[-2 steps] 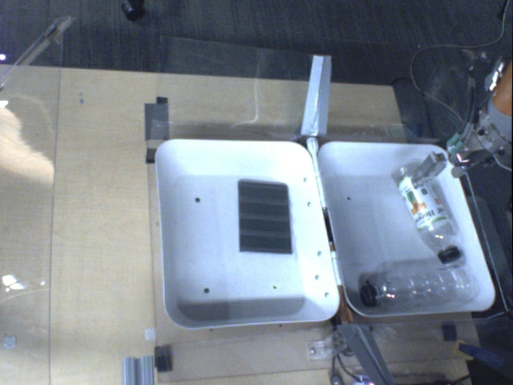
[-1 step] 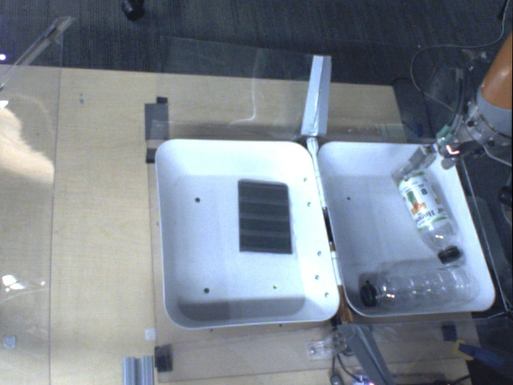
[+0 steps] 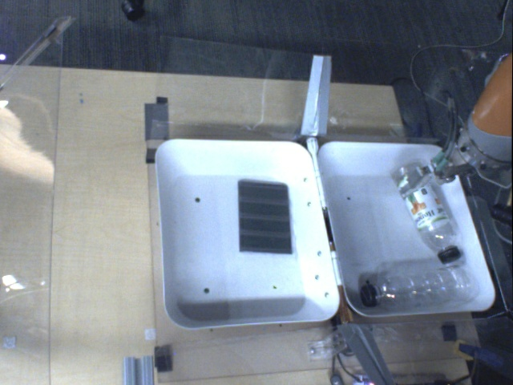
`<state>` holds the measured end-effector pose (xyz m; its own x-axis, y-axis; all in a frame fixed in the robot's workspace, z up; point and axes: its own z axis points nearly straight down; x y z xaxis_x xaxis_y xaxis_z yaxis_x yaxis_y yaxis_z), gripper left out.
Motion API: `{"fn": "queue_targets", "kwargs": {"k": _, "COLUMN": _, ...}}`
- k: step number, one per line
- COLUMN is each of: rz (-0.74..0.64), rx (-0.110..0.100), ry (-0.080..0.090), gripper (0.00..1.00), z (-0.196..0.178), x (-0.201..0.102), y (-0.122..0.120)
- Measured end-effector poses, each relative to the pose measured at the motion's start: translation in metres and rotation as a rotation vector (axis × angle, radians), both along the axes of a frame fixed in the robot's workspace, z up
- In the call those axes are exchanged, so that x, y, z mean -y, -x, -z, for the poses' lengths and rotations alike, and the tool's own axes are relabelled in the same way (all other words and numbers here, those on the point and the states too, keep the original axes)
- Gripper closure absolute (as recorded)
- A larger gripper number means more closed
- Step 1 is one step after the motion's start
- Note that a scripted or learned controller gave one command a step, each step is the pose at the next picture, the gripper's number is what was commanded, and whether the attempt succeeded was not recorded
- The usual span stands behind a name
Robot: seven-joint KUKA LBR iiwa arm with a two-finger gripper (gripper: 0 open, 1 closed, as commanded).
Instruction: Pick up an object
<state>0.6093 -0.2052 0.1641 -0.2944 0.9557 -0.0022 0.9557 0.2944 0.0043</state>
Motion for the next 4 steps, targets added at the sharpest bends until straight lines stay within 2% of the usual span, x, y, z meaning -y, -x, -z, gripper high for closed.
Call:
{"fn": "queue_targets", "kwargs": {"k": 1, "rz": -0.148, "rx": 0.006, "ry": 0.002, "gripper": 0.00, "z": 0.076, "x": -0.001, "y": -0.023}}
{"fn": "queue_targets", "kwargs": {"k": 2, "rz": -0.150, "rx": 0.014, "ry": 0.002, "gripper": 1.00, "z": 0.063, "x": -0.003, "y": -0.026}}
{"fn": "queue_targets", "kwargs": {"k": 3, "rz": -0.119, "rx": 0.005, "ry": 0.000, "gripper": 1.00, "z": -0.020, "x": -0.083, "y": -0.056}}
{"fn": "queue_targets", "kwargs": {"k": 4, "rz": 0.017, "rx": 0.001, "ry": -0.002, "gripper": 1.00, "z": -0.038, "x": -0.125, "y": -0.032}}
